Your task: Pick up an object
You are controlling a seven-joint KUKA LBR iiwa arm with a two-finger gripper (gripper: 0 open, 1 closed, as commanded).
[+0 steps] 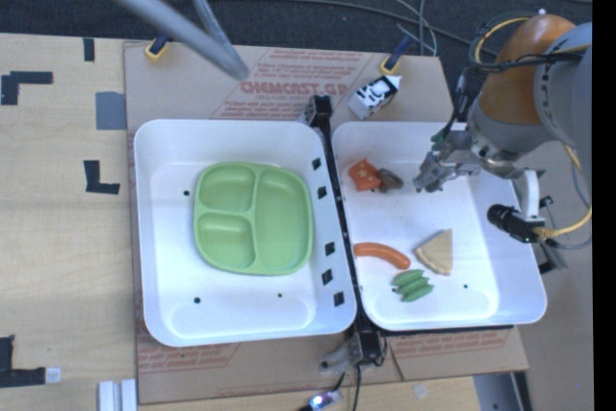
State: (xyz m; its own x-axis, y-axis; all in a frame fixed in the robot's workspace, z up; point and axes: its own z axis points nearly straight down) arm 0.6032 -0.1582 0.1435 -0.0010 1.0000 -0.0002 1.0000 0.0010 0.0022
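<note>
The pincer [430, 180] is seen lowered into the right bin [515, 298], its state not discernible, just right of a red piece [364, 174], with a sausage [381, 254], wedge [436, 252] and beans [412, 284] nearer.

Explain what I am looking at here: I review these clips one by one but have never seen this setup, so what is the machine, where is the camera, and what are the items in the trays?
The camera is fixed above a bench and looks down at a slant. The machine is a grey robot arm with an orange band, reaching in from the right of the picture. Its hand hangs over the right bin, with nothing visibly held in it.

Two shallow white bins sit side by side. The left bin holds a green divided plate. The right bin holds small toy foods: a red piece beside a small brown piece, an orange sausage, a tan wedge and green pea pods. Its job is to pick up one object.
</note>
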